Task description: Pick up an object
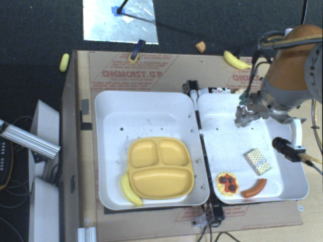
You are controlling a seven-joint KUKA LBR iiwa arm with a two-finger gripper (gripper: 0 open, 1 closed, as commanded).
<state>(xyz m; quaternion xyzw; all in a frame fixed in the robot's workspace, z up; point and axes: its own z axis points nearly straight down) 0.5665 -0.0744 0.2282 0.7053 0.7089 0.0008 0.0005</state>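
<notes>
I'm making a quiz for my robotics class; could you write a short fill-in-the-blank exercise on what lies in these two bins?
1. The yellow three-compartment plastic tray lies in the ____ white bin.
2. The yellow toy banana lies against the tray's ____ corner.
3. The red toy sausage lies just right of the small round toy ____.
4. The gripper hangs over the ____ white bin.

Missing words: left; lower-left; pizza; right

Right bin (222, 135): far half open floor; near edge crowded by patterned block (257, 161), sausage (253, 187), pizza toy (227, 183).
</notes>
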